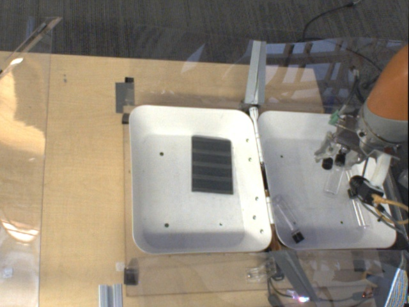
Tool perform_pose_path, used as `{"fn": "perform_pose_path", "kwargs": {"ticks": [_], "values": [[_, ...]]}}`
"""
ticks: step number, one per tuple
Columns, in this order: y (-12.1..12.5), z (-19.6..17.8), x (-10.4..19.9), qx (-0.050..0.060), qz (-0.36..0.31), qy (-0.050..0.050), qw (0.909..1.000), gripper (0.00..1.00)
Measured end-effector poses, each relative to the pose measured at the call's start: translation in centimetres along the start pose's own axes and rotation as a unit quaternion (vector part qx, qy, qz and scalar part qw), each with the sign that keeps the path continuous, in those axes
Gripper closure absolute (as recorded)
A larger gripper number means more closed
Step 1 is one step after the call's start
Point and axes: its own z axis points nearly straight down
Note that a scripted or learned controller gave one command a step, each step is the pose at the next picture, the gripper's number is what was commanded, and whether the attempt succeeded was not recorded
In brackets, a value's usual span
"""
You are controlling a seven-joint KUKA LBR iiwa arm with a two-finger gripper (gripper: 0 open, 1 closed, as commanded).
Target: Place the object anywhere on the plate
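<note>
The two white bins sat side by side on the pale wooden tabletop (77, 171), the left bin (147, 226) near its middle and the right bin (287, 133) toward its right edge. A dark grey ribbed plate (212, 164) lay flat at the centre of the left bin, its long sides running from the far edge of the tabletop toward the near one. The object (287, 219), a slim clear tube with a small black end, lay slantwise on the floor of the right bin, in that bin's near-left corner, just beside the wall shared with the left bin. The grey arm with its orange band (391, 88) reached in from the tabletop's right edge, and its wrist assembly (345, 149) hung over the far-right part of the right bin. The jaws stood well apart from the object, which lay toward the near edge and to their left; whether they were apart or together could not be told. A grey metal post (255, 72) lay at the far edge, between the two bins.
</note>
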Motion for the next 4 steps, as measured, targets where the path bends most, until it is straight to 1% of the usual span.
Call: {"fn": "perform_pose_path", "kwargs": {"ticks": [1,2,3,4], "values": [[3.0,-7.8,5.3,-0.002,-0.198,0.001,0.9802,1.00],[4.8,-4.9,12.5,0.000,-0.181,0.001,0.9834,1.00],[4.8,-0.6,20.0,0.001,-0.130,0.001,0.9916,1.00],[1.7,-4.4,28.3,0.000,-0.114,0.002,0.9935,1.00]]}}
